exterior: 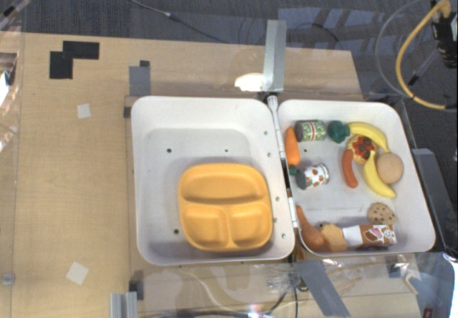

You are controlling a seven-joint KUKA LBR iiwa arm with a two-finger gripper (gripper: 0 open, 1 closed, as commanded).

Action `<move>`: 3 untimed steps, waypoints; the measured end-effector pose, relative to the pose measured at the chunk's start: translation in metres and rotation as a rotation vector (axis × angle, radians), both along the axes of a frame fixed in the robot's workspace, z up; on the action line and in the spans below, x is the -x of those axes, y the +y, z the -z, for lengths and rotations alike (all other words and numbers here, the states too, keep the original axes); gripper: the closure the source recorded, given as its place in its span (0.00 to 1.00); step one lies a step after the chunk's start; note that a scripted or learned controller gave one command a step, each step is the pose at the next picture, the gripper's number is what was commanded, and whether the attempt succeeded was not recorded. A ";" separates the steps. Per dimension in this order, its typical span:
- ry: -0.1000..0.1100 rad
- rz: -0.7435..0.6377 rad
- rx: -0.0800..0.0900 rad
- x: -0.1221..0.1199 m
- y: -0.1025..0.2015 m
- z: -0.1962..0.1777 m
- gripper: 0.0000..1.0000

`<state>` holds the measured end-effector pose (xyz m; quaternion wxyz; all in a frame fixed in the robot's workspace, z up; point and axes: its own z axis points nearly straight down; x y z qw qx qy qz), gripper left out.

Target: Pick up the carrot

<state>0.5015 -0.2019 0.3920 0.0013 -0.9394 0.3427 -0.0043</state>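
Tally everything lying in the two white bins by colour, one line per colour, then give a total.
Yellow: 3 (divided tray, two bananas)
Orange or red: 4 (carrot, sausage, a second orange piece, pizza slice)
Green: 2 (can, dark green piece)
Tan or brown: 3 (egg, cookie, bread-like piece)
White: 2 (small can, carton)
Total: 14

Robotics lab, taped wooden bench (64, 166), two white bins (143, 166), toy food, loose cables (411, 59)
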 end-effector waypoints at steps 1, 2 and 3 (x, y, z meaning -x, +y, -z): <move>0.016 -0.125 -0.008 -0.001 0.024 0.176 1.00; -0.003 -0.265 0.005 -0.020 -0.005 0.063 1.00; 0.012 -0.326 -0.007 -0.007 0.001 0.183 1.00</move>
